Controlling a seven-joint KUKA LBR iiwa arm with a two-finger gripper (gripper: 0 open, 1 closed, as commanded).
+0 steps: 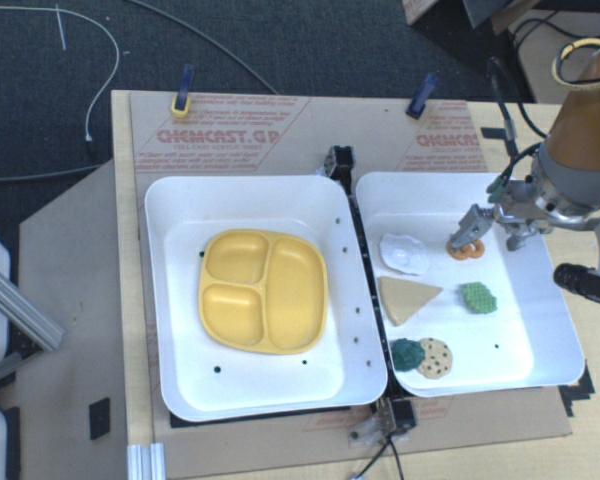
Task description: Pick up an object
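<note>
The gripper (469, 240) sits at the 12 o'clock area of the right bin (540, 363), directly over an orange ring (467, 252); finger state cannot be told; a yellow plate (264, 290) fills the left bin (170, 218).

My arm (580, 138) reaches in from the right, wrist angled down-left, gripper (468, 236) held low.

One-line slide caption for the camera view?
Gripper low over a small orange piece in the right bin; yellow divided plate in the left bin.
</note>
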